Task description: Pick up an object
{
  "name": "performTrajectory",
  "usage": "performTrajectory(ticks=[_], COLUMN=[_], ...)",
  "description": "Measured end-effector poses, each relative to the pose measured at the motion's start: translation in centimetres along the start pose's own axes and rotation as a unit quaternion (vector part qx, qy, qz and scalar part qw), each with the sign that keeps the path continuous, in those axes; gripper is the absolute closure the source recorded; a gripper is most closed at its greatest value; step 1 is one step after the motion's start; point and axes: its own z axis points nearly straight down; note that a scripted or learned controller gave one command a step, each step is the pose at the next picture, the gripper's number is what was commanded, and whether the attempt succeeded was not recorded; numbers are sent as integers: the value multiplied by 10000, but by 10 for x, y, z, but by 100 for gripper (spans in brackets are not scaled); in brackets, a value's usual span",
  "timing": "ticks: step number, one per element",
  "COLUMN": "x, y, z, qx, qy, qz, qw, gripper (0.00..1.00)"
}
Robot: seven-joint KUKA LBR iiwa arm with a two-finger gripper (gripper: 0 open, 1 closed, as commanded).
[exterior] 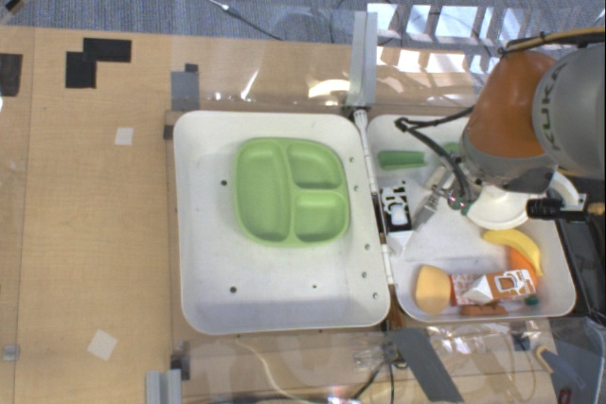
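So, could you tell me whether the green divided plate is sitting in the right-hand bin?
No, the green divided plate lies in the left bin, apart from the banana in the right bin.

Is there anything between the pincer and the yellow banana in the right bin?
I cannot tell: the grey arm with the orange band hangs over that bin and hides the pincer. The yellow banana lies beside a white bowl.

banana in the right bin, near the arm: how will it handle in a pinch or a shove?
The banana looks like smooth, glossy plastic, so it is probably light, stiff and a bit slippery. Its curved shape will likely swivel rather than slide straight if pushed. It lies close to the snack carton and the bin wall, so a shove would probably jam it there.
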Motion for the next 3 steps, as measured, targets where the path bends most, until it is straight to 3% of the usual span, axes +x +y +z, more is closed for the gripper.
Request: performTrajectory(ticks=[2,3], x=[9,-54], y=[-10,24], z=[-1,4], qx=[-4,-49], qy=[-2,52], qz=[1287,1625], qw=[9917,9867], gripper=[0,0])
